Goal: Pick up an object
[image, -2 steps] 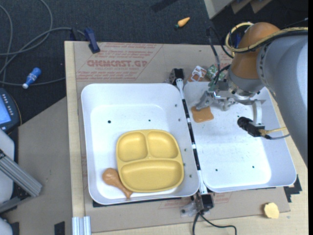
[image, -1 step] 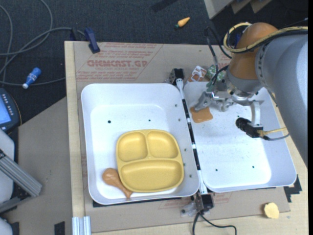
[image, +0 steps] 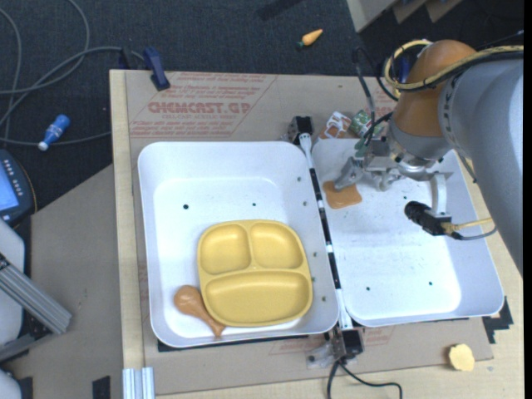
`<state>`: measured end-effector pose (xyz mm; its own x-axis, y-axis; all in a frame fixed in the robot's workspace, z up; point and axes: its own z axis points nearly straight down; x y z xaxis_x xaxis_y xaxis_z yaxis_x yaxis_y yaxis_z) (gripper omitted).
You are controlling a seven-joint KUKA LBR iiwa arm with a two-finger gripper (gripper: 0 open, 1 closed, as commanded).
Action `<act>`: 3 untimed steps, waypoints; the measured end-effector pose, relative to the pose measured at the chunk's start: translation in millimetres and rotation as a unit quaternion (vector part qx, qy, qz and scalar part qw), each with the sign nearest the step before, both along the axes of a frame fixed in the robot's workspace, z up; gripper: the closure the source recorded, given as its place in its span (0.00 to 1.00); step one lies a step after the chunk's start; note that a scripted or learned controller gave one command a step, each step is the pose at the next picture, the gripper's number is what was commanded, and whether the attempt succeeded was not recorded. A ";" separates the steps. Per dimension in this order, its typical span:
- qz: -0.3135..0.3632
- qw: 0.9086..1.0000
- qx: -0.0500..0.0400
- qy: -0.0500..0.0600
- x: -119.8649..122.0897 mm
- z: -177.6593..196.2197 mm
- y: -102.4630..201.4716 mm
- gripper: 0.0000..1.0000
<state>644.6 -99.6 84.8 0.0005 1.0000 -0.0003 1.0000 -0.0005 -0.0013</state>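
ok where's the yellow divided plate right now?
The yellow divided plate lies in the left bin, toward its near edge, with an orange spoon-shaped piece at its lower-left corner. The gripper is over the right bin.

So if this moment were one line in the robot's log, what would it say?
arm: over right bin | gripper: low beside orange piece | left bin: yellow tray, orange spoon | pick: not done

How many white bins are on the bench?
2. The left bin holds a yellow tray and an orange spoon. The right bin lies beside it, under the arm.
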 end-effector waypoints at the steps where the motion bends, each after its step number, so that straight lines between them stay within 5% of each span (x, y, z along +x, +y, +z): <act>1: 0.000 1.000 0.000 -0.002 1.1 11.2 0.6 1.00; 2: -0.001 1.000 0.001 0.001 -50.1 56.3 6.9 1.00; 3: 0.000 1.000 0.001 0.000 -48.5 53.5 6.8 0.00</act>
